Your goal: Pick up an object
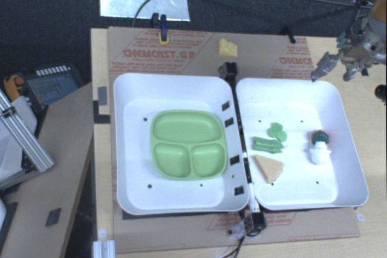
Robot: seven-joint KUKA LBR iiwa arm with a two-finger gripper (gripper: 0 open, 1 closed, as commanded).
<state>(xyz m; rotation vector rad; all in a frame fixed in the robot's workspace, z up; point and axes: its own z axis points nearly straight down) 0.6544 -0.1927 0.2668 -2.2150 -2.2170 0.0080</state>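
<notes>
In the right bin (338,106) lie a green toy piece (270,138), a tan wedge like a slice of bread (269,168) and a small white figure with a dark green top (318,147). My gripper (338,68) hangs at the far right, above the bin's back right corner, well apart from all three. Its two fingers are spread with nothing between them. The left bin (127,99) holds a green divided plate (187,143).
A small yellow block (228,47) lies on the cardboard behind the bins. A blue and yellow clamp (162,29) sits at the board's back edge. A black cable runs across the back. Metal framing and a controller box stand at the left.
</notes>
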